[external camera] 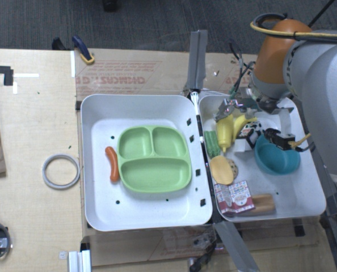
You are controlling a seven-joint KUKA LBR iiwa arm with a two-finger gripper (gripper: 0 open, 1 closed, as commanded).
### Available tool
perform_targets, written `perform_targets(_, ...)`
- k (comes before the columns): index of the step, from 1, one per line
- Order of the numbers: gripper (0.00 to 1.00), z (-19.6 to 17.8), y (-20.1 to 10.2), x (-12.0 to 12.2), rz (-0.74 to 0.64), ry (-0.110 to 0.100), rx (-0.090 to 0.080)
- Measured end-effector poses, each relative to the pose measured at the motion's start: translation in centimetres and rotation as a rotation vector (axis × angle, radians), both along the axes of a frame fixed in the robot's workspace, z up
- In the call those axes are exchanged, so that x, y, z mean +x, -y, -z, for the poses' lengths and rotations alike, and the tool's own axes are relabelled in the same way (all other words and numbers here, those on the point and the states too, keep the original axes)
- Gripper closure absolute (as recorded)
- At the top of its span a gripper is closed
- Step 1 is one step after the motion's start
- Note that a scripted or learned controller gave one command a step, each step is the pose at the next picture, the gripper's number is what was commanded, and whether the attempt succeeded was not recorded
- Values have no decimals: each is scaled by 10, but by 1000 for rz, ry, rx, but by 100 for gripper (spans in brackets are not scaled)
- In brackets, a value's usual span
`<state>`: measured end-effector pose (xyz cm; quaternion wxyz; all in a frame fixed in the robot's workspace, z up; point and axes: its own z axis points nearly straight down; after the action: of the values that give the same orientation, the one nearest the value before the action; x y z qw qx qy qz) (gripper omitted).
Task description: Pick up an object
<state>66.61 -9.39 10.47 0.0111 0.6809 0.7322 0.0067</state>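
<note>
Overhead view of both bins. The gripper [235,105] hangs over the far left corner of the right bin [304,204]; whether it is spread or pressed together cannot be told. A yellow banana [226,130] lies directly beneath and just in front of it, touching a green block [212,143]. Nearby sit a blue bowl [277,157] and a tan round object [222,169]. The left bin [95,169] contains a green divided plate [154,158] and an orange carrot [113,164].

Even overhead light, soft shadows, slight blur w/ mild noise.

tray [155,158] in L bin [95,169], sausage [113,164] beside
</note>
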Motion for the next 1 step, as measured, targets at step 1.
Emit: perform_targets(1,0,-88,-27,-7,-274,-24,-1)
